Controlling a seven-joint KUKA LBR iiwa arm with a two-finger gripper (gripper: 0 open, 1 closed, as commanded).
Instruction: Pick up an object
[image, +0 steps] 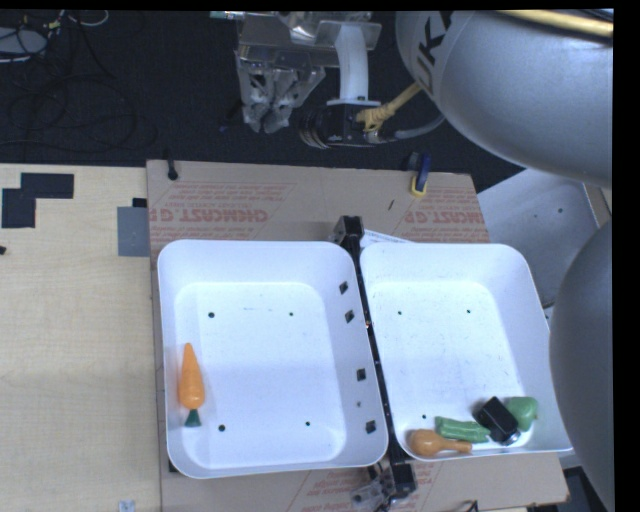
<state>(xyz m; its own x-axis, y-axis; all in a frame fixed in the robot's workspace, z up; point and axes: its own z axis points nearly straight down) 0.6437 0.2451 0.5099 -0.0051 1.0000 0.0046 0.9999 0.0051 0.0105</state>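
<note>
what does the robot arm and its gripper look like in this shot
The arm is a bulky, rounded, smooth grey shell with part of a dark letter marking near its upper edge. Its metallic grey two-finger gripper hangs under a boxy silver mount, beside a white curved piece. A yellowish cable and dark looped cables run between that end and the shell.

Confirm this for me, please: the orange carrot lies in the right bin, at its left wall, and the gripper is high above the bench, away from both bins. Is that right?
One thing is wrong: the carrot lies in the left bin, not the right bin. The camera view shows it at that bin's left wall. The rest stands: the gripper is up beyond the bins' far edge, away from both.
</note>
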